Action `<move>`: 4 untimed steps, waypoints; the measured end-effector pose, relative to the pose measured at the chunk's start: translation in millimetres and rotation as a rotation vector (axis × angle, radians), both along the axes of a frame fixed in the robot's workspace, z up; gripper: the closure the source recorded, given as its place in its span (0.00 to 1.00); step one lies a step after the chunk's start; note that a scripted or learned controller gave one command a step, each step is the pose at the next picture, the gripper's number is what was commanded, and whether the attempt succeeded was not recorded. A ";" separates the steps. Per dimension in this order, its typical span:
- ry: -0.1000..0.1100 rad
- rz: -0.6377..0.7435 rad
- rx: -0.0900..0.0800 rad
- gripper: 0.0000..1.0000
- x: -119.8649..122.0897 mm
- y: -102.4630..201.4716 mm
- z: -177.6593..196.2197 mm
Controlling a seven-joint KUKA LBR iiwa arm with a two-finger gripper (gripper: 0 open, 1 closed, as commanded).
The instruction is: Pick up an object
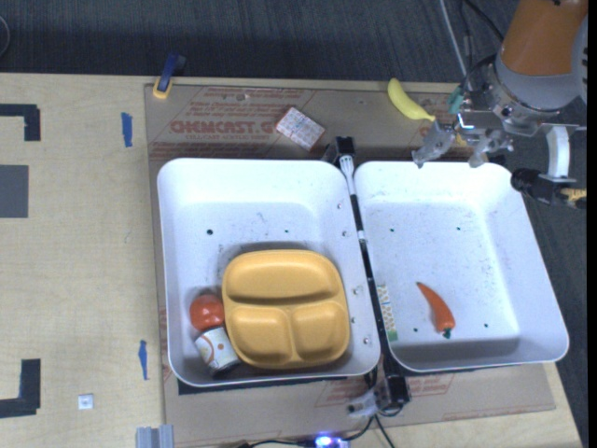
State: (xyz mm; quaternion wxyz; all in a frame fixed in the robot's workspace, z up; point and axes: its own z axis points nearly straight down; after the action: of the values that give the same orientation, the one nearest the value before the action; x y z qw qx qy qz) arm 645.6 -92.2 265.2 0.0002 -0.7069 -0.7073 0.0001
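A yellow divided tray [284, 307] lies in the left bin [187, 194], near its front. Tucked against the tray's left side are an orange-red ball [205, 312] and a small white and orange cylinder [214, 347]. An orange chili pepper [436, 307] rests in the right bin [522, 250], toward the front. My gripper [452, 151] hangs above the back edge of the right bin with its fingers spread apart and nothing between them. It is well behind the pepper.
A yellow banana [408, 100] lies on the cardboard behind the right bin, just left of the gripper. A small patterned card [298, 127] sits behind the left bin. A blue and yellow clip [168, 73] lies at the cardboard's back left corner.
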 end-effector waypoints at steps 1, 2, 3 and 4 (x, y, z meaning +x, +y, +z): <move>0.001 -0.001 0.000 0.00 -17.0 -0.2 -146.6; -0.003 -0.001 0.000 0.00 -59.0 -15.5 -179.1; -0.002 -0.002 0.000 0.00 -149.4 -17.0 -179.3; -0.007 -0.003 -0.001 1.00 -147.7 -16.9 -169.1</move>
State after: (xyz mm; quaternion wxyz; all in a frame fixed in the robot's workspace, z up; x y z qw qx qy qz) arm 497.9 -109.1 96.1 -0.0026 -0.7079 -0.7063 -0.0021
